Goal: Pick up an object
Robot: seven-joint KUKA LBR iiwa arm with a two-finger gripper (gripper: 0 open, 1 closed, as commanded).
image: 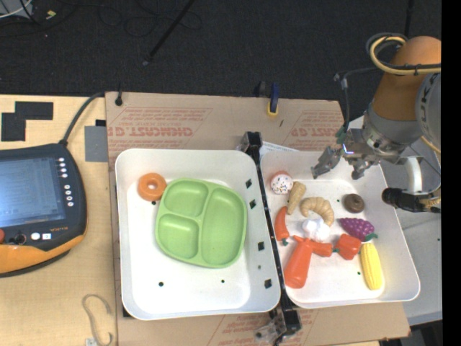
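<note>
Nothing is lifted yet: your pincer (344, 163) hangs above the right bin's (403, 283) toys, seemingly spread apart, holding nothing.

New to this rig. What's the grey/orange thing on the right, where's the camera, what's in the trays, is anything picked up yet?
That is a robot arm reaching in from the right, ending in a two-finger gripper. One fixed camera looks down at a slant on two white bins.

The left bin holds a green divided plate and an orange donut. The right bin holds toy food: a croissant, purple grapes, a corn cob, a carrot, a chocolate donut and more.

The gripper hangs over the right bin's far edge, fingers spread, with nothing between them.
</note>
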